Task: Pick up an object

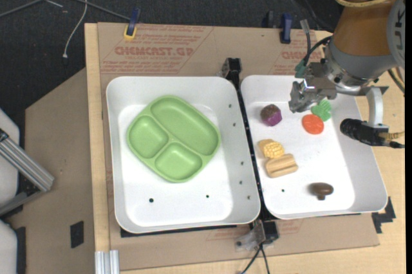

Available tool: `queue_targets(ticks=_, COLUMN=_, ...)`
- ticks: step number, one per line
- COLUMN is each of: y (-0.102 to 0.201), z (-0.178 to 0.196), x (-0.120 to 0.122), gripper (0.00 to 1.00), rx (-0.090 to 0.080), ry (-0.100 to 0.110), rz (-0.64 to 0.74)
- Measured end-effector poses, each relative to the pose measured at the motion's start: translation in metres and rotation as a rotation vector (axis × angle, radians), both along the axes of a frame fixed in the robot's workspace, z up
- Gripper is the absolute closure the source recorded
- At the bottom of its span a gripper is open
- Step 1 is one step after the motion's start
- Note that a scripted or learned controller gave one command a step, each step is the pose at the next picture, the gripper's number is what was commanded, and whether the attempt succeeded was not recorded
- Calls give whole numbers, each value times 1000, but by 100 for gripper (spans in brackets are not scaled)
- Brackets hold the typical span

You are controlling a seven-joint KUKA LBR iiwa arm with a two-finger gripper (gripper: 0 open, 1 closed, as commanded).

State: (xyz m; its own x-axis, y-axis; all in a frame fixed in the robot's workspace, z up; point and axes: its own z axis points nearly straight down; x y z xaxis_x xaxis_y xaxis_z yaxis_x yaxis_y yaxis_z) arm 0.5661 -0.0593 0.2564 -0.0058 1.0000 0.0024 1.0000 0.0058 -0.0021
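My gripper point(301, 101) hangs over the back of the right bin point(341, 199), between a purple toy point(271, 114) to its left and a red and green toy point(315, 119) to its right. Nothing shows between its fingers. Nearer the front lie a yellow corn piece point(271, 149), a tan bread-like piece point(281, 166) and a small brown piece point(321, 189).
The left bin point(129, 202) holds a green divided plate point(172, 137). A black clip point(231, 66) sits where the two bins meet at the back. Blue clamps point(133, 22) hold the cardboard at the rear edge.
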Motion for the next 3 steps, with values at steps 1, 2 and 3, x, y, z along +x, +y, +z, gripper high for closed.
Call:
queue_targets(ticks=1, y=40, z=-6, x=14, gripper=100, rx=-2, ry=-4, rz=-1)
queue_targets(ticks=2, y=100, z=-20, x=28, gripper=100, rx=-1, ry=-3, rz=0)
queue_targets(ticks=3, y=150, z=-15, x=44, gripper=100, rx=0, ry=-5, rz=0)
